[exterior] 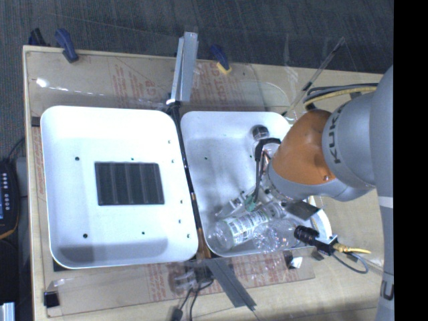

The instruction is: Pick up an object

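A clear plastic bottle (244,227) lies among crumpled clear wrap at the near end of the right bin (214,146), where the arm's hand (257,200) reaches down just above it, its opening impossible to tell beneath the orange-banded wrist.

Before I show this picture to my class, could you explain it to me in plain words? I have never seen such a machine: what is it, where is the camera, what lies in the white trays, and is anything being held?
The camera is fixed above a bench, looking down at a slant. The big grey shape with the orange band is a robot arm reaching in from the right. Two shallow white bins sit side by side. The left bin has a dark ribbed panel on its floor. The right bin holds a clear plastic bottle lying among crinkled clear plastic near its front edge. The arm's pincer hangs just above that pile. Whether it grips anything cannot be told from here.
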`<state>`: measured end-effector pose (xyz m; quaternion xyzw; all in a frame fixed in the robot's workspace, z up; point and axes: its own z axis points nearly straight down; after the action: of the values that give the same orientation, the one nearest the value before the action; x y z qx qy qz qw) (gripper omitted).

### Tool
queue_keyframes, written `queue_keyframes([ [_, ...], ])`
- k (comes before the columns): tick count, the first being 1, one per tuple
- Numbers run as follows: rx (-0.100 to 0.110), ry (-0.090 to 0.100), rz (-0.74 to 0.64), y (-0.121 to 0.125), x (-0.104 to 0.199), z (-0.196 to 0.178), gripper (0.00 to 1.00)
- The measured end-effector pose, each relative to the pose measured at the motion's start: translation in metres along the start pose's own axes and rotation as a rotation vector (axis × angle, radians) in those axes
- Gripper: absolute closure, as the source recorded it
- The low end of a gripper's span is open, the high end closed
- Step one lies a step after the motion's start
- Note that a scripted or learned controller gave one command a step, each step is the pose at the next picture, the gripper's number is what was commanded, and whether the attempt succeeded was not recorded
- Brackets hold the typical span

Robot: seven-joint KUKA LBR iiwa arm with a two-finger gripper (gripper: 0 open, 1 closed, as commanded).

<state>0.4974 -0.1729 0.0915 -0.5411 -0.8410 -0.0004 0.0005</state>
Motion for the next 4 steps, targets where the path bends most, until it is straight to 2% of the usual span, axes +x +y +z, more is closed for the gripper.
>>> queue_keyframes([
  [1,0.003,-0.024,0.036,0.021,0.049,-0.003,0.0],
  [2,0.004,-0.001,0.178,0.042,0.04,-0.018,0.0],
  [3,0.0,-0.001,0.184,-0.008,-0.008,-0.048,0.0],
  [4,0.001,0.0,0.134,0.015,-0.047,-0.082,0.0],
])
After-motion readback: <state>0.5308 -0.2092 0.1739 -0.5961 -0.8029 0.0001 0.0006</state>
